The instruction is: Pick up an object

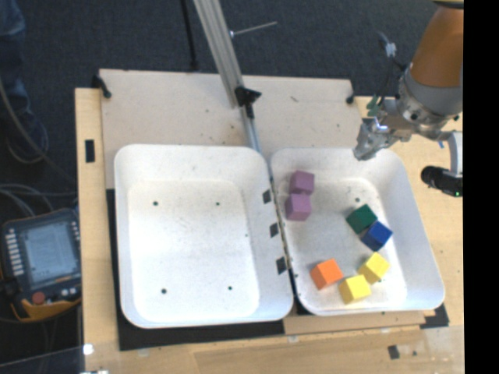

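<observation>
The right bin holds several small blocks. Two purple blocks lie near its left wall, one just behind the other. A green block touches a blue block right of the middle. An orange block and two yellow blocks sit near the front. My gripper hangs over the bin's back right corner, above and behind the green block, with nothing visible between its fingers.
The left bin sits beside the right one. A slanted metal pole rises from the back of the divider between the bins. A teach pendant lies off the bench at the left.
</observation>
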Motion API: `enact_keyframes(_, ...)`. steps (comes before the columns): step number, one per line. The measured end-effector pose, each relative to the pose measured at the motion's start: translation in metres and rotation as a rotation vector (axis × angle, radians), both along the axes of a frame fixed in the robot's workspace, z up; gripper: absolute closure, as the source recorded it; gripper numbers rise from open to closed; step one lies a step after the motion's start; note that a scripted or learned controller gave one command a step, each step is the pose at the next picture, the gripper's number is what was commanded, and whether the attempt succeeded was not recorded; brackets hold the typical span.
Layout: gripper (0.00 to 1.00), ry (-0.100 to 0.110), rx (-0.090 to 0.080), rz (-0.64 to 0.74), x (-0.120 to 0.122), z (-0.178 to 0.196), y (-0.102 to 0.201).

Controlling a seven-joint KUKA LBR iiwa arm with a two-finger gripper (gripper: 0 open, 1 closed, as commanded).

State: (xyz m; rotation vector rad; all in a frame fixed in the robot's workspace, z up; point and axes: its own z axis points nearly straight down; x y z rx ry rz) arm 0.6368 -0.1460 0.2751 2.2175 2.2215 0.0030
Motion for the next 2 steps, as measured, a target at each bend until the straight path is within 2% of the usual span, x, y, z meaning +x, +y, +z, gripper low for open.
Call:
enact_keyframes(1,1.0,0.003,0.001,0.004,0.002,-0.016,0.051)
enact_keyframes(2,1.0,0.001,0.001,0.005,0.004,-0.009,0.101)
